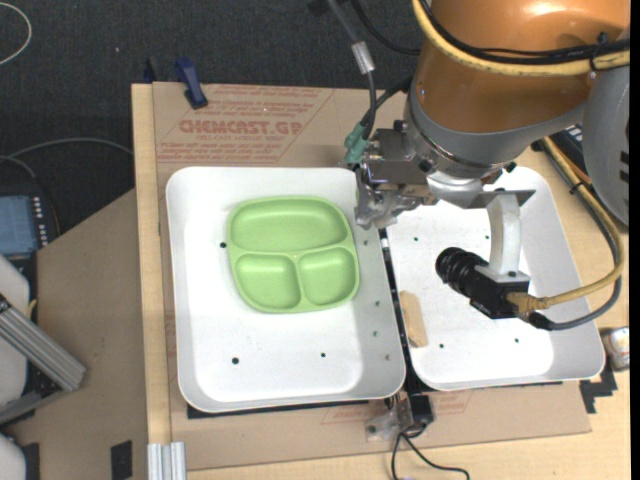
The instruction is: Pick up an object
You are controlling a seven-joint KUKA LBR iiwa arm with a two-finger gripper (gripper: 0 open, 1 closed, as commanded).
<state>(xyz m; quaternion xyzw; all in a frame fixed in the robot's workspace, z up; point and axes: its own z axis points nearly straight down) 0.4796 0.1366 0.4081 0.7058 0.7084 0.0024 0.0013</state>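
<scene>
A light green divided plate (293, 254) with three compartments lies in the upper middle of the left bin (205, 358). A small tan wooden piece (413, 320) lies in the right bin (560, 358), close to its left wall. My gripper (373, 204) hangs low over the ridge between the two bins, just past the plate's upper right corner and well above the tan piece in the view. The grey and orange arm covers the upper part of the right bin.
Both bins rest on a brown cardboard sheet (250, 123) on the bench. A blue clip (190, 80) sits at its far left corner. Cables run along the right side.
</scene>
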